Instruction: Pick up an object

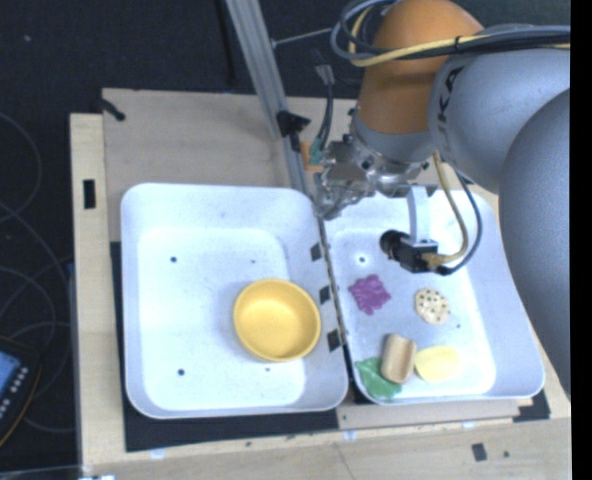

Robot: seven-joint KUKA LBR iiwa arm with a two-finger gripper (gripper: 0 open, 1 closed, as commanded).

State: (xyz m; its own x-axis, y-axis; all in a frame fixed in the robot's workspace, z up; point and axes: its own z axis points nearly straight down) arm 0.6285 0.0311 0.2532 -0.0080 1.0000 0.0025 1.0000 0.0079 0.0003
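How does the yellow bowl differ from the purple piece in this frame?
The yellow bowl sits in the left bin; the purple piece lies in the right bin. The bowl is much the larger of the two. The bowl is round, smooth and open upward, while the purple piece is lumpy and irregular. The bowl is the only item in its bin; the purple piece has several small items nearby. Both rest on bin floors, apart from the pincer.

The gripper (334,190) hangs over the divider between the two bins. Below and left of it, a yellow bowl (276,319) sits in the left bin (156,228). Below and right, in the right bin (501,353), lie a purple piece (369,293), a spotted cookie (432,306) (pale, dotted), a tan cylinder (397,357), a yellow lump (437,364) and a green scrap (373,378).
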